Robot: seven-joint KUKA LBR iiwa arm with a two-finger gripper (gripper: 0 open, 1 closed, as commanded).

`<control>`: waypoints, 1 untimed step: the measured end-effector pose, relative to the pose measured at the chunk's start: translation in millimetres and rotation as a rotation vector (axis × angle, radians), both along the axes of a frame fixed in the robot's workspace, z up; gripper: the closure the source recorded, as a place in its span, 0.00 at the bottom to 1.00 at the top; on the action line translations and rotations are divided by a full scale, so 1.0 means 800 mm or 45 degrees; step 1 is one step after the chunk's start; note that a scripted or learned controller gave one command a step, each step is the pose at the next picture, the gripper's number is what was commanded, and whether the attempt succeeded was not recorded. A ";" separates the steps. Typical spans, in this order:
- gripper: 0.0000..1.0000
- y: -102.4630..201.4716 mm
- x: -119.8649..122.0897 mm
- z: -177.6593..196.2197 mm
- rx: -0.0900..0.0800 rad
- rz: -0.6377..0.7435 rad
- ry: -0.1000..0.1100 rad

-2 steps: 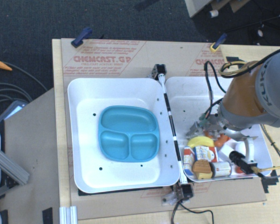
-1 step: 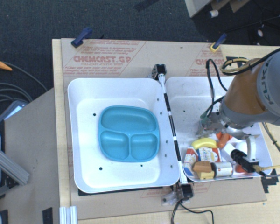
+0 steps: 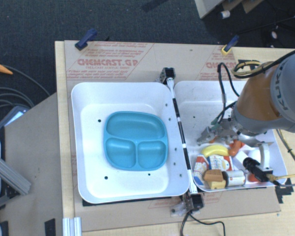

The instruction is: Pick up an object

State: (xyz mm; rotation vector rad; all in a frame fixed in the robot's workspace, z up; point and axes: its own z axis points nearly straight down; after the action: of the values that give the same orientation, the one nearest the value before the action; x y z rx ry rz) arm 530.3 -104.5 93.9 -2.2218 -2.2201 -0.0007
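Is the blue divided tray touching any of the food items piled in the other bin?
Apart. The camera view shows the blue divided tray alone in the left bin, with the bins' rims between it and the yellow banana pile.

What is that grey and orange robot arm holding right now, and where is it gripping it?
It cannot be told. The gripper hangs low in the right white bin, just above the yellow banana-shaped toy, with nothing plainly between its fingers.

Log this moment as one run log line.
arm: over right bin | gripper: above toy pile, near banana | left bin: blue tray | pick: not confirmed
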 end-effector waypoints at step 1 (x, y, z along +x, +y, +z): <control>1.00 0.000 0.000 0.012 0.000 0.000 -0.001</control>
State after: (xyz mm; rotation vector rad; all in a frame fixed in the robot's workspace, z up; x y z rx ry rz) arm 530.6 -104.2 103.6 -2.2222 -2.2203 -0.0014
